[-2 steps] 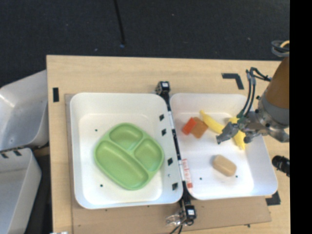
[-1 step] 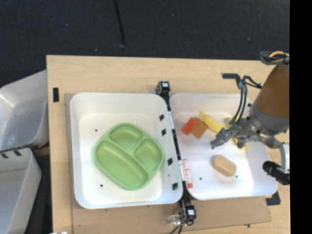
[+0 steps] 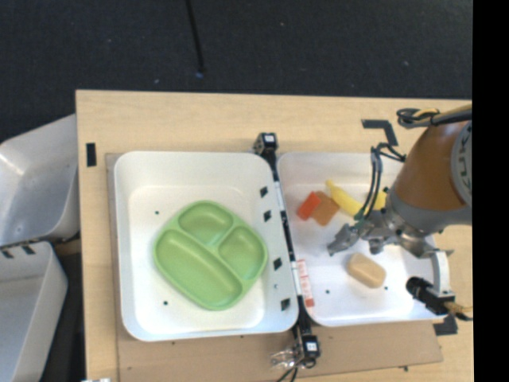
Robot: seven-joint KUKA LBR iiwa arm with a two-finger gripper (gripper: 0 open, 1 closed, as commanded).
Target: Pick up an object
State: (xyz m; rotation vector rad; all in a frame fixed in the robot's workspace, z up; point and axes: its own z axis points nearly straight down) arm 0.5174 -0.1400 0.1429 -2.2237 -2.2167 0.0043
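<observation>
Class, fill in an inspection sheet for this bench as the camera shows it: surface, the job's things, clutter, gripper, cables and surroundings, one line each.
Surface: a wooden bench bears a left bin and a right bin, side by side.
Job's things: in the right bin, an orange block, a yellow piece beside it, and a tan block nearer the front.
Clutter: a green divided plate lies flat in the left bin.
Gripper: the gripper hangs over the right bin between the orange block and the tan block; nothing seen in it.
Cables: a dark cable crosses the floor behind the bench; black and yellow-green leads run along the arm.
Surroundings: dark floor; white containers to the left.
</observation>
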